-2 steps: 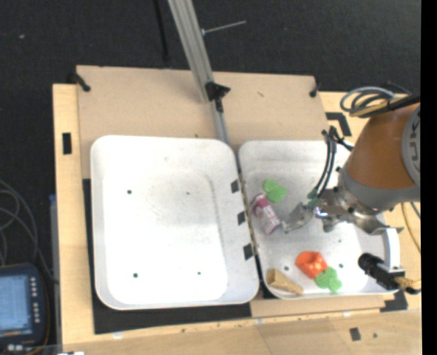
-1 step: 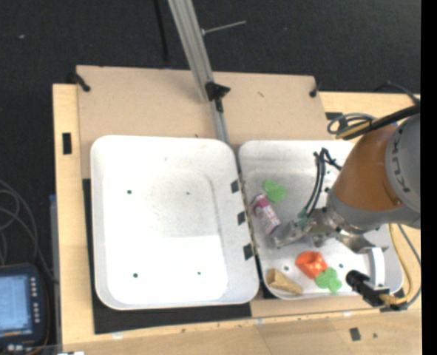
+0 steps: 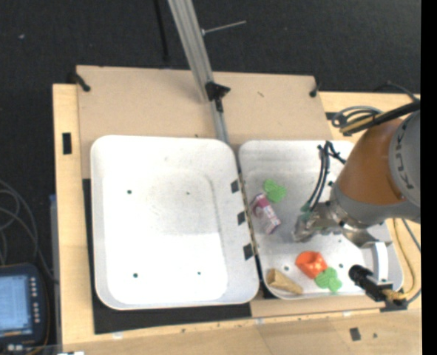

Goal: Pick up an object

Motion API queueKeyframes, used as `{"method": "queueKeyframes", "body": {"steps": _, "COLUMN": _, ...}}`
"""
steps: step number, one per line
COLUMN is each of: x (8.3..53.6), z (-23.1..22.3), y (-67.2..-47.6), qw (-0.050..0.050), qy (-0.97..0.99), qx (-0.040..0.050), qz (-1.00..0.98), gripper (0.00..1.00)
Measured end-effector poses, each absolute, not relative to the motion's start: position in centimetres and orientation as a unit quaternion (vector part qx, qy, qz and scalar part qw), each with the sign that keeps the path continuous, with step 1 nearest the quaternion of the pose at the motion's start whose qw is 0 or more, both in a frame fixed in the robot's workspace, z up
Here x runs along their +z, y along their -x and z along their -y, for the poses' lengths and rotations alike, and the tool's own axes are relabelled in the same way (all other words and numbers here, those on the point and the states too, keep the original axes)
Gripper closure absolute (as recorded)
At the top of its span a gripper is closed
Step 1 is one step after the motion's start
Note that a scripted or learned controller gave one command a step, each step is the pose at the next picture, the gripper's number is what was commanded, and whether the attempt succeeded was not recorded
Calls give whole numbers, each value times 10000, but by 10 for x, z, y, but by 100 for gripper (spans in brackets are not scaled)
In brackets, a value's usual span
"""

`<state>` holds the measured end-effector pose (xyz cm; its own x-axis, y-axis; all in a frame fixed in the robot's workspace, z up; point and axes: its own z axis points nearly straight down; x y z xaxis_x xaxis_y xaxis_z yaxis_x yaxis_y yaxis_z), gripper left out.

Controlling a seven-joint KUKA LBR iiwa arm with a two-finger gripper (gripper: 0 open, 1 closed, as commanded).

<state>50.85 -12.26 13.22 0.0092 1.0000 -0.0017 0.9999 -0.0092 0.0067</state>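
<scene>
You see the grey arm with the orange band (image 3: 373, 176) reaching in from the right over the right-hand shallow white bin (image 3: 277, 154), which sits on the pale wooden counter (image 3: 277, 95) touching the left-hand shallow white bin (image 3: 159, 198) along their shared edge.

The gripper (image 3: 305, 229) hangs low over the middle of the right bin, pointing down and slightly towards the left. At this angle it is a small grey blur, so you cannot tell whether it is wide, narrow or closed on anything, and nothing can be made out in its grasp.

All the objects you could pick lie in the right bin:
- A small light-green rounded piece (image 3: 275, 191) sits in the upper left part, well apart from the gripper.
- A purple and white crumpled packet (image 3: 265, 213) lies just below it, near the bin's left wall and just left of the gripper.
- An orange-red rounded lump (image 3: 310, 262) rests below the gripper, near it but apart.
- A bright green knobbly piece (image 3: 327, 279) lies just beside the orange-red lump, at its lower right, close to the front rim.
- A tan wedge-shaped block (image 3: 285, 280) lies at the front left corner, near the rim.

Behind the bins, a slanted aluminium rail (image 3: 192, 43) rises from the counter's back edge between the two bins. A small screen (image 3: 7, 302) glows at the lower left, off the counter.
</scene>
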Motion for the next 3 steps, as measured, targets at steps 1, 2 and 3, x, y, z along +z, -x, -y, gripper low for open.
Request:
{"method": "queueKeyframes", "body": {"steps": 1, "x": 179, "z": 132, "y": -513, "qw": 33, "qy": -7085, "qx": 16, "qz": -7057, "gripper": 100}}
{"method": "queueKeyframes", "body": {"steps": 2, "x": 223, "z": 133, "y": -515, "qw": 33, "qy": -7063, "qx": 17, "qz": -7079, "gripper": 100}}
{"method": "queueKeyframes", "body": {"steps": 3, "x": 219, "z": 83, "y": -521, "qw": 1, "qy": -7047, "qx": 9, "qz": -7095, "gripper": 100}}
